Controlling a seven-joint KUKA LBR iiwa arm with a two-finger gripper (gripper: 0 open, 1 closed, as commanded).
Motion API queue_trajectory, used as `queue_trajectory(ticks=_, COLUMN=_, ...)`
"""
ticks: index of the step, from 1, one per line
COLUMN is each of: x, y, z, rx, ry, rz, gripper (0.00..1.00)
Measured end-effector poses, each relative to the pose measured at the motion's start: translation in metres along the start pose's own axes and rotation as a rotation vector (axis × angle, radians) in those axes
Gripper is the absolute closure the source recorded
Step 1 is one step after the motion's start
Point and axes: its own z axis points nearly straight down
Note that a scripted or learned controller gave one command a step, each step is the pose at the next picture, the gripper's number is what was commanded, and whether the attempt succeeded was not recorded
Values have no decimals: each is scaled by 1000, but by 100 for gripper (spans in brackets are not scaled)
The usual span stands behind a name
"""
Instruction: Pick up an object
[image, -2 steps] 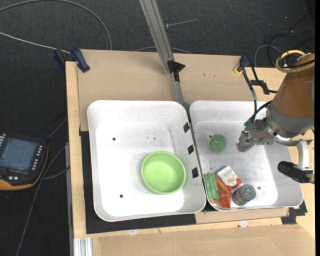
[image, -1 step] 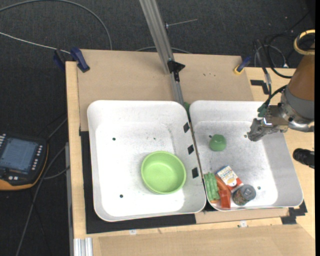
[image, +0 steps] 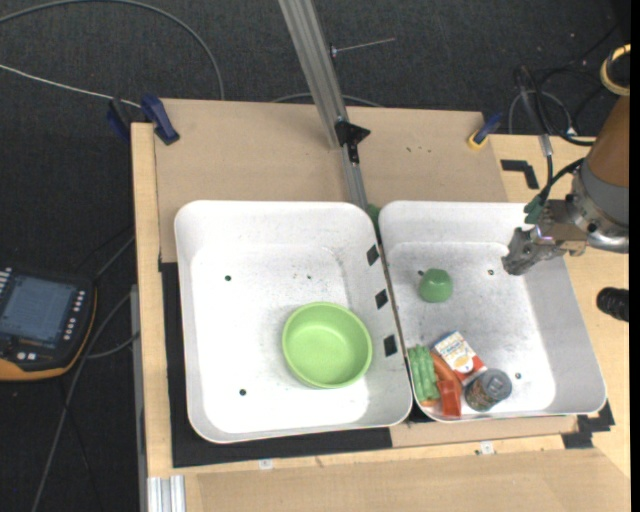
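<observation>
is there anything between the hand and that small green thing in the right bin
Nothing visible does. The hand sits over the right bin's upper right part, and the small green object lies to its left with only bare bin floor between them. The carton and the other items cluster lower down, off that line.

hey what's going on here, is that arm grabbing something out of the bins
A robot arm reaches in from the right, its gripper hanging over the upper right part of the right bin, and nothing shows between its fingers. A small green cup sits to its left in that bin. A carton, a red and green packet and a dark round tin are bunched in the near corner. The left bin holds a green bowl.
</observation>
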Motion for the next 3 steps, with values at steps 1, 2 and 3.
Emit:
queue_trajectory(ticks=1, x=56, y=16, z=13, rx=3, ry=1, rz=-4, gripper=100)
queue_trajectory(ticks=2, x=108, y=20, z=22, rx=3, ry=1, rz=-4, gripper=100)
queue_trajectory(ticks=3, x=159, y=32, z=14, rx=1, ry=2, rz=-5, gripper=100)
